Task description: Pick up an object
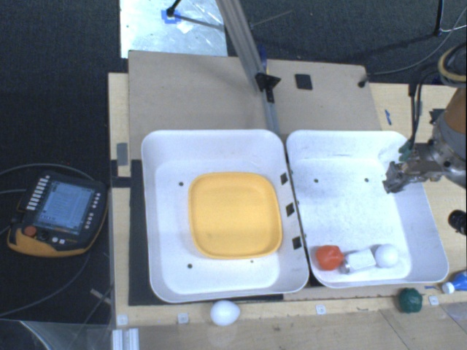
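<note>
A yellow square plate (236, 214) lies in the left bin (164, 195). In the right bin (350, 203), along its near wall, sit a small red-orange object (327, 257), a white cylinder-like piece (358, 260) and a white ball (386, 254), close together. My gripper (395, 178) hangs over the right bin's far right side, well away from those three objects. Nothing shows in its grasp.
A white egg-shaped object (225, 312) lies on the bench in front of the left bin. A dark green ball (410, 300) and a blue item (457, 283) rest outside the right bin's near right corner. A teach pendant (55, 211) sits at the left.
</note>
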Controlling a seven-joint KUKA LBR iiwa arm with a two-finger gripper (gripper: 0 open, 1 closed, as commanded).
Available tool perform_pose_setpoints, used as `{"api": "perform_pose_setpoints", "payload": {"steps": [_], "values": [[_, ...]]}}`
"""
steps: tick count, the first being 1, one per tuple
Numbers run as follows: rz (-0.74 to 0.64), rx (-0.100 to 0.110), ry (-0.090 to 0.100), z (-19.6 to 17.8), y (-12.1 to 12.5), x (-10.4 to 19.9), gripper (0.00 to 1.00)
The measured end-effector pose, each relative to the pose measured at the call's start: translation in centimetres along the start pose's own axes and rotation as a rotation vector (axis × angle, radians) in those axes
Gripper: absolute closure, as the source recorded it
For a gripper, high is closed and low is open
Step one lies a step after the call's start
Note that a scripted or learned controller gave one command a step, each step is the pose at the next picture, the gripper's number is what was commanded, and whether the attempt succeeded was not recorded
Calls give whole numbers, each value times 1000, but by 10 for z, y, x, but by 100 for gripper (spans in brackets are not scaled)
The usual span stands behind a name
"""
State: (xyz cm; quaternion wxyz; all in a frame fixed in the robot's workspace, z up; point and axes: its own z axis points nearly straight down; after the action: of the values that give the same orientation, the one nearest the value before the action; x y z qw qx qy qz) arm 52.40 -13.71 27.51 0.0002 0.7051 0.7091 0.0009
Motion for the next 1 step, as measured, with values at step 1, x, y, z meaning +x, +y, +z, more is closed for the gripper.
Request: {"api": "perform_pose_setpoints", "payload": {"steps": [1], "values": [[0,1,0,3,25,56,100]]}}
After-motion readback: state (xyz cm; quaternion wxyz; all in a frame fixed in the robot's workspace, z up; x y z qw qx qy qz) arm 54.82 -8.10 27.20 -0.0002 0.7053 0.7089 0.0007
